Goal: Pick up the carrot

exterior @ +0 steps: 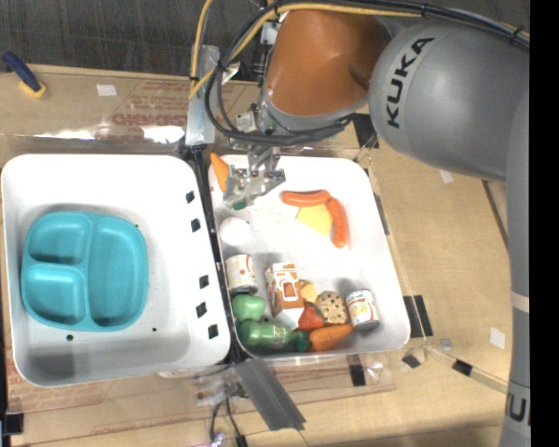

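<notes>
The bench (447, 240) carries two white bins side by side: the left bin (19, 250) and the right bin (377, 240), touching along their inner edges.

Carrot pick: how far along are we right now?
Done: the tool has reached the right bin's top left corner, beside an orange carrot-like piece by the wall. In hand: nothing visibly lifted; that piece is still in the bin. Left: grasp and lift. Another carrot-like piece lies at the bottom edge.

Brown cardboard-covered bench (447, 250); dark ribbed floor (93, 12) behind.
</notes>
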You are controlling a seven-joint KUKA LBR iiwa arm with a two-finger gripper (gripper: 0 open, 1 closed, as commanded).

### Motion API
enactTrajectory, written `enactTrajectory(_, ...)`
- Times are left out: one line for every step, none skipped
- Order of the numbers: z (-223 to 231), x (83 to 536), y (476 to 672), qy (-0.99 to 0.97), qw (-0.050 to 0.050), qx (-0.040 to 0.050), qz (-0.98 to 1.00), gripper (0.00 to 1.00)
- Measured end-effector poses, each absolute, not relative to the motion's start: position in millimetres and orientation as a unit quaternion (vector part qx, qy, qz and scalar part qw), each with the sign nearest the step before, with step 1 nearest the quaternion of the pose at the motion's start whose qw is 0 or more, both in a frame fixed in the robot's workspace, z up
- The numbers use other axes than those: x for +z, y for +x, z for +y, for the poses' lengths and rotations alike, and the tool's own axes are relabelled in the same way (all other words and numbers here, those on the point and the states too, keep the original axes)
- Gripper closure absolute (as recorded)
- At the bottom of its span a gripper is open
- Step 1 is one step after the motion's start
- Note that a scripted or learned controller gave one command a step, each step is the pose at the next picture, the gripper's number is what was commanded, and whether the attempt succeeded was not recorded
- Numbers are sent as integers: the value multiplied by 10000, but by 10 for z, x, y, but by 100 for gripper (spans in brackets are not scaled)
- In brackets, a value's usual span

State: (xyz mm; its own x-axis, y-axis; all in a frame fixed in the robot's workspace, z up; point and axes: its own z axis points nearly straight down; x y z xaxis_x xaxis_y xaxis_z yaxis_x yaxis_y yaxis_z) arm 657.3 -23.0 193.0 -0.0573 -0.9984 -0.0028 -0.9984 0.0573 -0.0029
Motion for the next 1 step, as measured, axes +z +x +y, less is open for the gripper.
enactTrajectory(-401, 2265, 6573, -8118, 18, -5, 5839, 100)
